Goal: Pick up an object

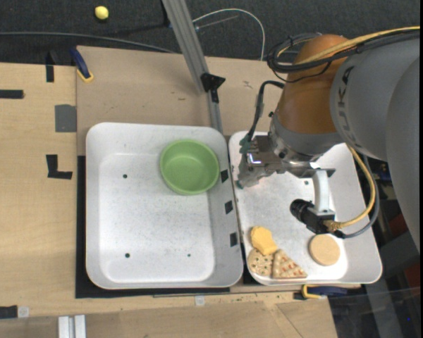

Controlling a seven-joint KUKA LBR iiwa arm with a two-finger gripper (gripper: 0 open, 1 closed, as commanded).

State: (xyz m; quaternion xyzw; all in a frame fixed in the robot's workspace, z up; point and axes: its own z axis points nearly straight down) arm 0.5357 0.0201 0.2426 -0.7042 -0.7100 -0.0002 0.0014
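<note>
Several small, light, rigid toy foods [275,255] are binned below the gripper [248,177], grip state indiscernible; the yellow piece [263,240] is judged best pinched across.

Wooden bench [28,210], dark carpeted floor [56,5] behind

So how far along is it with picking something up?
Nothing looks picked yet. The gripper sits low over the right bin, at its upper left corner. The green bowl lies in the left bin; the round biscuit and pizza slice lie in the right. Grasping and lifting remain.
</note>
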